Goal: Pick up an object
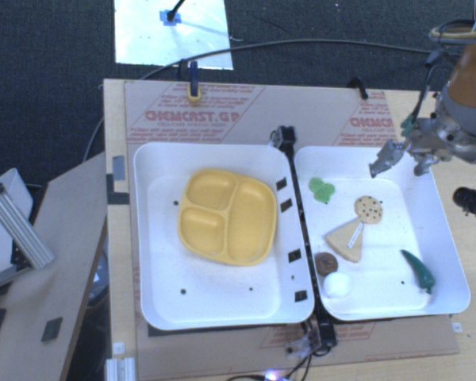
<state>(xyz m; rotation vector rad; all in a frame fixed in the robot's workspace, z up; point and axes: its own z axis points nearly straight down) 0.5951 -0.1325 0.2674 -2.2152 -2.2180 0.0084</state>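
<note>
The right bin (444,213) holds several small items: a green leafy piece (322,189), a round dotted cookie (369,208), a tan wedge (347,240), a brown disc (326,262), a white ball (336,284) and a green pepper (419,270). My gripper (404,158) hangs over the bin's far edge at the upper right, above and to the right of the cookie. Its fingers are spread open with nothing between them.
The left bin (155,236) carries a yellow divided plate (227,215). A black divider with clips (295,213) runs between the bins. A cable crosses the bench's far side, and a white sheet (170,21) lies on the dark floor beyond.
</note>
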